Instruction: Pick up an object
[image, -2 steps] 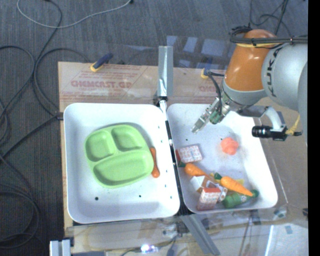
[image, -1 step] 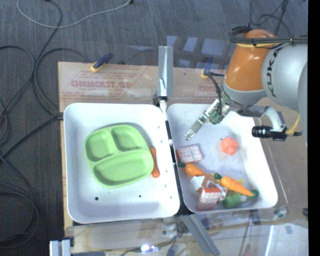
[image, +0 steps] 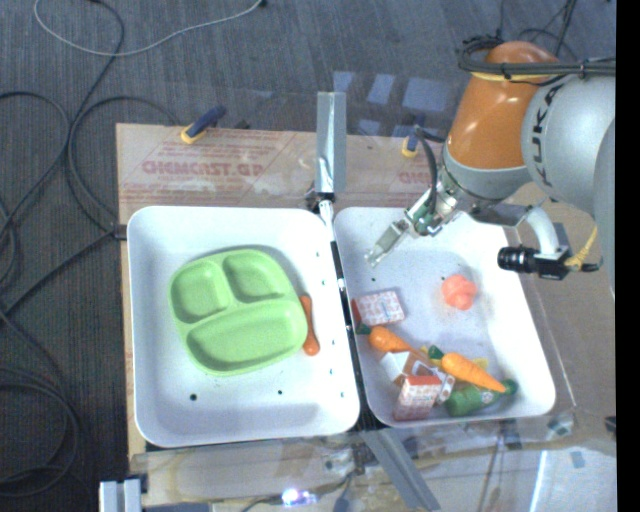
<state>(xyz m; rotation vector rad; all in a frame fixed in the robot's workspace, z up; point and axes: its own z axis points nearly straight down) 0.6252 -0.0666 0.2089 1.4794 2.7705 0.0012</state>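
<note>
Two white bins are seen from above, with the gripper (image: 385, 240) poised over the far left corner of the right bin (image: 520, 300).

Nothing is held between the fingers, which appear to be slightly parted and well apart from any object. Candidate objects are gathered in the right bin: a pink ball (image: 459, 291) lying alone, a small patterned box (image: 380, 307) near the left wall, and a crowded cluster at the near edge made up of two carrots (image: 472, 372), a carton (image: 417, 392) and a green vegetable (image: 470, 402). A green divided plate (image: 238, 310) and an orange piece (image: 309, 325) are held in the left bin (image: 150, 400). A miss is judged likely if the descent is made where the gripper hangs, onto bare floor. The ball could roll away from closing fingers, and in the cluster neighbours could be jostled or two things pinched together.
</note>
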